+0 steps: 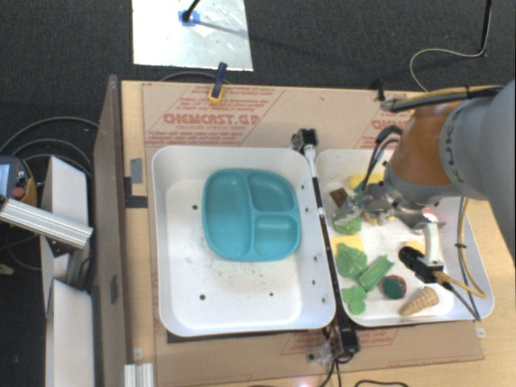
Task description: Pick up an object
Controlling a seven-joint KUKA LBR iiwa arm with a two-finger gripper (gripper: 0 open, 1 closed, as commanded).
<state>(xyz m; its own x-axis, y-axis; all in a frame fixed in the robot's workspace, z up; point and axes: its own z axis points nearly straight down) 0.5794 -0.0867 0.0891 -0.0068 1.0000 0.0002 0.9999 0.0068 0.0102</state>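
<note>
My gripper (352,210) reaches down into the right bin (476,297) near its left wall, the grey arm coming in from the right. It hovers over or touches a light green leafy piece (348,226). A brown block (339,193) and a yellow piece (357,182) lie just behind it. Further forward lie a green lumpy piece (350,260), a green stick (373,272) and a small green piece (355,299). A red and teal ball (393,287) and a tan cone (419,301) sit near the front wall.
The left bin (181,297) holds a teal divided plate (250,214). A black divider rail (321,216) runs between the two bins. Another yellow piece (414,247) lies partly under the wrist. Cardboard (242,115) lies behind the bins.
</note>
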